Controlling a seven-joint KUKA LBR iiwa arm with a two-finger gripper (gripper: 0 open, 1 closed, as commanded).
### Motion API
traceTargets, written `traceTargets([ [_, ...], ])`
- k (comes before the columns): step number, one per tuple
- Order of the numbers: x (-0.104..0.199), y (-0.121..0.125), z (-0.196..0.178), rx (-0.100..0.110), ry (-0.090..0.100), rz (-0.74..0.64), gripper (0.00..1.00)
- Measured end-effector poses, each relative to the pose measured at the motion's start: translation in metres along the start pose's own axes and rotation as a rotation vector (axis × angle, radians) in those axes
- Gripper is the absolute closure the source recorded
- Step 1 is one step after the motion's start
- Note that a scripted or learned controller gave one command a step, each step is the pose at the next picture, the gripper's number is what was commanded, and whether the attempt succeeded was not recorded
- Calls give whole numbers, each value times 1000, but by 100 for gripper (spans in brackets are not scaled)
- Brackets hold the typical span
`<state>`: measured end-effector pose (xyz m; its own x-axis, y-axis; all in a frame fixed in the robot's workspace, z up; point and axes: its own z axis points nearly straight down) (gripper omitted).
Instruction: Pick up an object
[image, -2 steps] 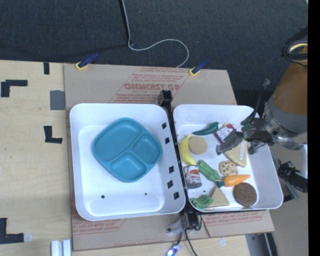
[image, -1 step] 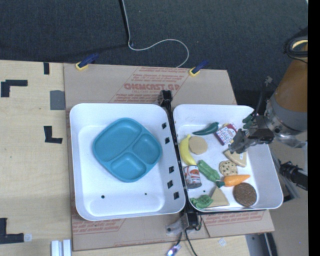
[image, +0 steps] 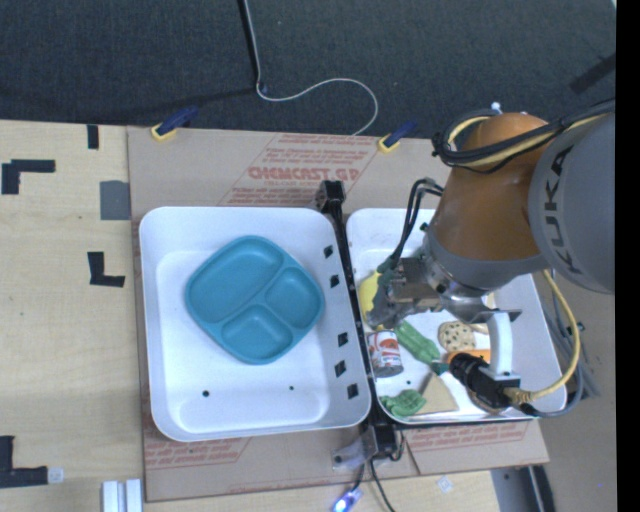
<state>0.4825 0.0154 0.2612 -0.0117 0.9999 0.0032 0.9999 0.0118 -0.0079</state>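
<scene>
arm: from my seat i see the grey arm (image: 560, 200) with its orange band (image: 490, 190) reaching in from the right, bent low over the right bin (image: 545, 405).
gripper: the gripper (image: 400, 300) sits down among the clutter near that bin's left wall; from here i cannot tell its state.
objects to pick: all in the right bin: a small can with a red label (image: 386, 352) by the left wall, a green piece (image: 420, 342) just beside it, another green piece (image: 405, 404) at the near edge, a yellow item (image: 369, 292) next to the gripper, and a spotted cookie-like piece (image: 456, 335) under the arm.
left bin: my view shows the left bin (image: 165, 400) bearing a blue divided plate (image: 254, 298), well apart from the gripper.
</scene>
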Motion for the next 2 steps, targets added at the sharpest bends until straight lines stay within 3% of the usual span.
traceTargets([
  [1, -46, 1, -60, -12, -5, 14, 100],
  [2, 11, 0, -21, -2, -2, 6, 100],
])
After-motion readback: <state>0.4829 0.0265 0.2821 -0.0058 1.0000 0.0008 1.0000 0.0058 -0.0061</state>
